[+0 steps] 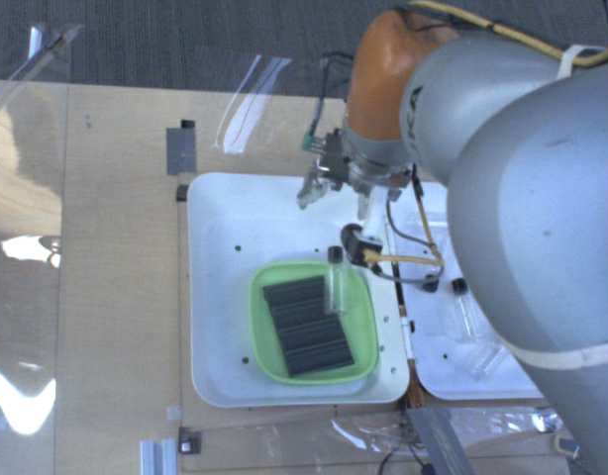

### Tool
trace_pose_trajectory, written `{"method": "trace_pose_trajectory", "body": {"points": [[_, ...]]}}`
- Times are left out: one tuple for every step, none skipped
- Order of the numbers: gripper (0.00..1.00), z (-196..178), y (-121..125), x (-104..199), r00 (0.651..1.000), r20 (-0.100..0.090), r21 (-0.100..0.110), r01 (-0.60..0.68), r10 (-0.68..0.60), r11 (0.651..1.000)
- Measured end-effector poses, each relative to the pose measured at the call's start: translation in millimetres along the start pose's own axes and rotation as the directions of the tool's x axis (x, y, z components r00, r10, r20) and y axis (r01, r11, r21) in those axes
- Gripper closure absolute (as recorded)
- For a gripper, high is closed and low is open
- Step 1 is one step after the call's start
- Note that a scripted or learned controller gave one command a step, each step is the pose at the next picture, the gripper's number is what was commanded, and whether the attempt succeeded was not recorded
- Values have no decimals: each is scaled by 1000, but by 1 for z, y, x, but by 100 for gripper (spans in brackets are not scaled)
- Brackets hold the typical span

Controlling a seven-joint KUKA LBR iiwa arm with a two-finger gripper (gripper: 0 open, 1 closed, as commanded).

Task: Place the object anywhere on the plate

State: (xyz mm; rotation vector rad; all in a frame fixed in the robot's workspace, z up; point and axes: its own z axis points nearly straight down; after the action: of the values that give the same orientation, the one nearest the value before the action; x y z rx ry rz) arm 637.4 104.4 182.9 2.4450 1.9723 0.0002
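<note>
The gripper (336,198) hangs with its fingers spread and nothing between them. Just below it, the green plate (361,310) in the left bin (215,295) carries a dark ridged block (306,326) and a clear tube (337,283) at its upper right edge. Cables (408,260) trail to the gripper's right.

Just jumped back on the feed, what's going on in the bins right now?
The grey arm reaches in over the left bin, its gripper up near the bin's far side, above the green plate. A dark ridged block lies on the plate, and a small clear tube with a dark cap rests at the plate's far right edge, beside the block. Nothing is visible between the fingers.
</note>
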Motion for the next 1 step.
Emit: {"method": "trace_pose_trajectory", "body": {"points": [[100,-11,1,2,1000,-1,-4,6,-6,1000]]}}
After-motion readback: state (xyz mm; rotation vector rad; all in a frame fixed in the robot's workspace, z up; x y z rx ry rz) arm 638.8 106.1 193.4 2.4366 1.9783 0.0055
